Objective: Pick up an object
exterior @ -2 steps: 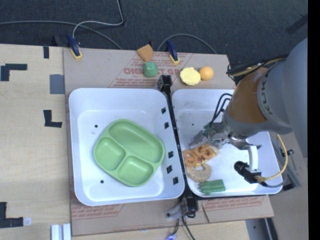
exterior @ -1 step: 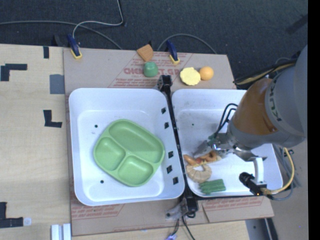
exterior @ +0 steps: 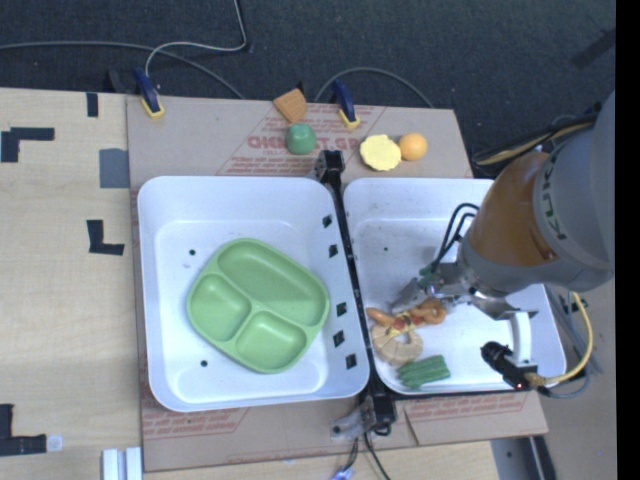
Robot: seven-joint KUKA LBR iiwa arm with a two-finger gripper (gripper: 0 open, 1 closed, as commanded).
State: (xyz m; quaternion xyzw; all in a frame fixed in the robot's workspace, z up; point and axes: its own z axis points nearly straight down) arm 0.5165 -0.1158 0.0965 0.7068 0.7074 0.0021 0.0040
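So far nothing was lifted: the pincer [exterior: 412,294] hung low in the right bin [exterior: 400,218], just above the orange toy [exterior: 405,317] lying at lower centre-right; its grip I could not tell.

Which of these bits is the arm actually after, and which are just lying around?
Job in hand:
gripper
orange toy
tan piece
green piece
right bin

Lying about:
green plate
left bin
tan block
green ball
yellow piece
orange ball

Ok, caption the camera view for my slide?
Pincer low in right bin over toy food; green tray in left bin.
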